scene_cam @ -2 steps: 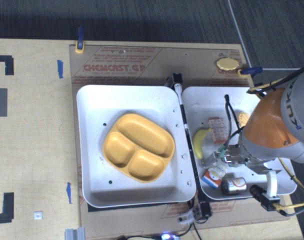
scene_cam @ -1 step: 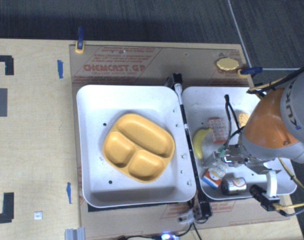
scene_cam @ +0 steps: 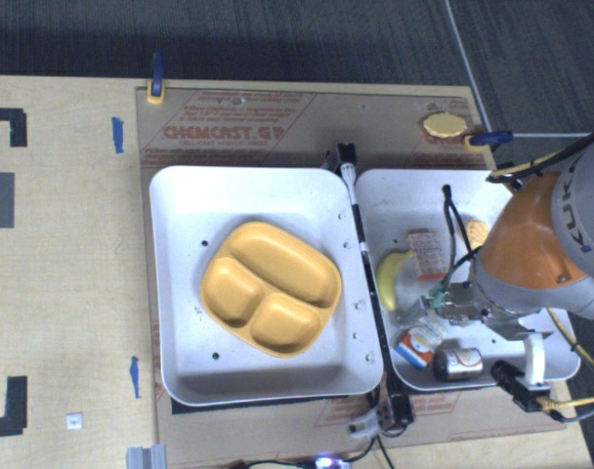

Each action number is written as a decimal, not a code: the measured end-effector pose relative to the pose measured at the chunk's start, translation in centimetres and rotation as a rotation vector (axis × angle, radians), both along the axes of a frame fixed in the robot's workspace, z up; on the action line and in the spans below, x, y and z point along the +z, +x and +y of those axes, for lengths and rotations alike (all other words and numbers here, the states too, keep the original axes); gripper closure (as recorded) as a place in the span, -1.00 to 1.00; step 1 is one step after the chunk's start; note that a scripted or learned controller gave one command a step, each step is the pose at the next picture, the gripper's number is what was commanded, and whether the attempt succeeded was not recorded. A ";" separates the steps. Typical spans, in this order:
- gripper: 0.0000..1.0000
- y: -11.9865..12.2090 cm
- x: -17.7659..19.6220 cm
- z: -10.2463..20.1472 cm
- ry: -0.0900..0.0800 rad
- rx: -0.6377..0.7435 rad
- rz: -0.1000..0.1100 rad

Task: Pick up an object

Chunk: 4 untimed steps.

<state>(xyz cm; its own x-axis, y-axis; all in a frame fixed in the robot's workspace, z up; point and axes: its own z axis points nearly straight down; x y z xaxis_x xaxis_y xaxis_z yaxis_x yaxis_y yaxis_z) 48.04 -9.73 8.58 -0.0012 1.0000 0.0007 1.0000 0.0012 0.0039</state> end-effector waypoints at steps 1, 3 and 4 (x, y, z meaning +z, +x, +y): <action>-1.00 0.0 0.0 0.4 -0.003 -0.002 -0.001; 1.00 0.2 1.1 0.3 -0.004 -0.002 -0.007; -1.00 0.2 1.1 0.3 -0.004 -0.002 -0.007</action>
